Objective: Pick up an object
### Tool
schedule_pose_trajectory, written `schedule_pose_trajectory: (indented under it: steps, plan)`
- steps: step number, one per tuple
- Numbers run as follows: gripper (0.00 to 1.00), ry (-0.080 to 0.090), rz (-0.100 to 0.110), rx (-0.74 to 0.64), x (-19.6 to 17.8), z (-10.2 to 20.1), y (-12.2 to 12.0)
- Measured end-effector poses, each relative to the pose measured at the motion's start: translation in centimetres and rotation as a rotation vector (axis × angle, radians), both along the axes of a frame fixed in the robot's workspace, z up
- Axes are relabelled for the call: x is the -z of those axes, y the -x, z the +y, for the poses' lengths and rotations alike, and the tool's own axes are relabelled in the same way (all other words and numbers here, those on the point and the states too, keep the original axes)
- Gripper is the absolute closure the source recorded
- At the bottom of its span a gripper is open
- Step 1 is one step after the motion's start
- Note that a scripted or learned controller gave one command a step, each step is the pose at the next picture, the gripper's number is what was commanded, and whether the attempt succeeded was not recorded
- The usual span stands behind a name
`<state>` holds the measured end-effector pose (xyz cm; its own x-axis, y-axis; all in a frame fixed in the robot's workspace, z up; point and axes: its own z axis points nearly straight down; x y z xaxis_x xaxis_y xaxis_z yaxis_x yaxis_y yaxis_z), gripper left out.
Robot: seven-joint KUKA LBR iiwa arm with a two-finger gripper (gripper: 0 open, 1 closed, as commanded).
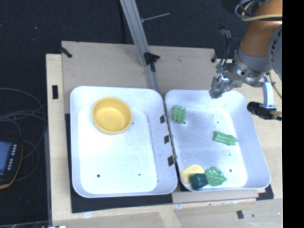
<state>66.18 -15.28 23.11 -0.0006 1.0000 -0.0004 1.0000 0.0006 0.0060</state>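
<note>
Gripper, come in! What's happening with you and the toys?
Gripper over right bin's far edge. Green toys lying loose, none held. Nothing blocking.

The left bin [118,175] is bare across its near half and right side; a yellow bowl [112,115] takes its far left corner. In the right bin [240,113], the middle floor lies free. A green lump [178,113] sits by its left wall, a green strip [224,138] near the right wall, and a yellow piece [190,170], dark teal block [198,180] and green leafy piece [215,175] crowd the near edge, touching. The pincer [217,90] hangs over the far edge. A slanted metal post [136,27] rises behind the bins' shared wall.
</note>
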Motion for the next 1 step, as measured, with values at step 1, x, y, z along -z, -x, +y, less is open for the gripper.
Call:
schedule_pose_trajectory:
  steps: [1]
  plan:
    - [1.0,0.0,0.0,0.001,-5.8,-0.16,0.83]
